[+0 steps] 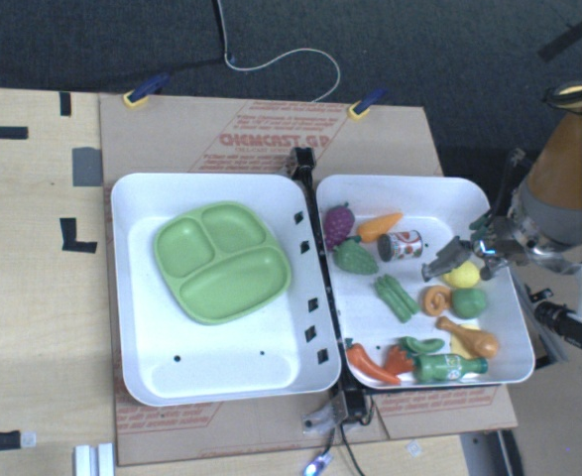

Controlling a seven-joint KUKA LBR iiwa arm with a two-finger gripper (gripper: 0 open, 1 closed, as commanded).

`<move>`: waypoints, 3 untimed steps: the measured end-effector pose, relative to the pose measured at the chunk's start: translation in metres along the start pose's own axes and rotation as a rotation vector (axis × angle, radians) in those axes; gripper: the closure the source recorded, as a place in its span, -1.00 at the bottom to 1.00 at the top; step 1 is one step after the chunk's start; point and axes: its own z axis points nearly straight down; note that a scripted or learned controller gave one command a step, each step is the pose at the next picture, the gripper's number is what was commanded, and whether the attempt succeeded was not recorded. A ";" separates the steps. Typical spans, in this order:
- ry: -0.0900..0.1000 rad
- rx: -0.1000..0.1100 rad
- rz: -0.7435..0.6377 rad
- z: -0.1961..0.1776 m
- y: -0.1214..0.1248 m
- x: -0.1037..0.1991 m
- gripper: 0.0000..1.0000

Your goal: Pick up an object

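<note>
The right bin (439,188) holds several toy foods: purple grapes (338,222), an orange carrot (380,226), a small can (402,245), a green leafy piece (355,258), green beans (397,297), a yellow lemon (463,277), a green ball (470,302), an orange ring (435,300), a drumstick (467,336) and a green bottle (449,368). My gripper (461,257) hangs low over the bin's right side, just above the lemon and right of the can. Nothing is visibly lifted.
The left bin (132,266) carries a green divided plate (223,261). A red pepper (370,365) and a green leaf (421,345) lie at the right bin's front. A black divider (315,266) separates the bins. Cardboard lies beneath both.
</note>
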 end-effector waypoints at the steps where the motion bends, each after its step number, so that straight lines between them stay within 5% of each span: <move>1: 0.000 0.000 -0.002 -0.010 0.000 0.001 1.00; 2: -0.001 -0.019 -0.008 -0.170 -0.028 0.066 1.00; 3: 0.000 -0.004 -0.004 -0.187 -0.028 0.100 1.00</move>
